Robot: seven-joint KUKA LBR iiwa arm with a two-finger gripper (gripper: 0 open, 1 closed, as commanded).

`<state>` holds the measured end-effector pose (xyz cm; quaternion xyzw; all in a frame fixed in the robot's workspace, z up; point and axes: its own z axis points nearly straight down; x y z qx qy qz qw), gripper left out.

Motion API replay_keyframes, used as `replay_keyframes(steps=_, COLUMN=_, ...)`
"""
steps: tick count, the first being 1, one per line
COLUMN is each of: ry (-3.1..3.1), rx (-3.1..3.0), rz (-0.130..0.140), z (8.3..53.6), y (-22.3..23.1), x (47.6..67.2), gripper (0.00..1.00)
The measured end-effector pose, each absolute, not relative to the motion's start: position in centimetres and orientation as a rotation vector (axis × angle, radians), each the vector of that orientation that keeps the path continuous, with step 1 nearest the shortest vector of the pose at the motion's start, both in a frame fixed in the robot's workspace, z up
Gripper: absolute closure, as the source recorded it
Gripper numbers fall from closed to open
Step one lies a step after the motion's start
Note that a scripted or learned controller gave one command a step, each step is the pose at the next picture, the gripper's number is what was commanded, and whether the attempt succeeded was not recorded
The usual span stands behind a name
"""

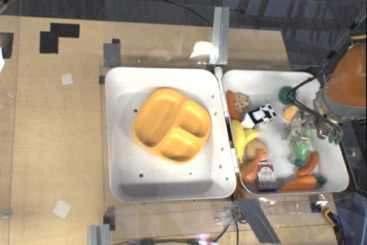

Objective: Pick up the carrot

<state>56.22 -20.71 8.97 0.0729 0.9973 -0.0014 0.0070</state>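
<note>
On the wooden desk (51, 140) two shallow white bins sat side by side. The left bin (123, 181) carried a yellow-orange divided plate (172, 124), tilted a little, with three compartments. The right bin (338, 178) carried a scatter of toy foods. The carrot (300, 183) lay on its side near the front right corner of that bin, its orange body pointing left and its green top at the right end, just beside a sausage (308, 163) that lay at a slant above it. The arm reached in from the right, its orange band (351, 80) showing above the wrist, and the gripper (304, 130) hung over the right half of the right bin, above a translucent green item (300, 150) and clearly back from the carrot. Whether the gripper was spread or closed could not be told, and nothing could be seen in its grasp. Along the left side of the right bin lay a cookie (241, 102), a black-and-white toy cow (261, 116), a banana (239, 140), and a small red and white carton (265, 175) near the front wall. A dark green round piece (286, 94) rested near the back.
</note>
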Motion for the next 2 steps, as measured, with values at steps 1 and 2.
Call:
replay_keyframes(steps=1, ry=3.109, rx=0.218, rz=-0.007, z=10.3, y=-20.6, x=56.6, gripper=1.00)
replay_keyframes(steps=2, ry=3.075, rx=0.583, rz=0.000, z=12.4, y=-20.4, x=61.2, gripper=1.00)
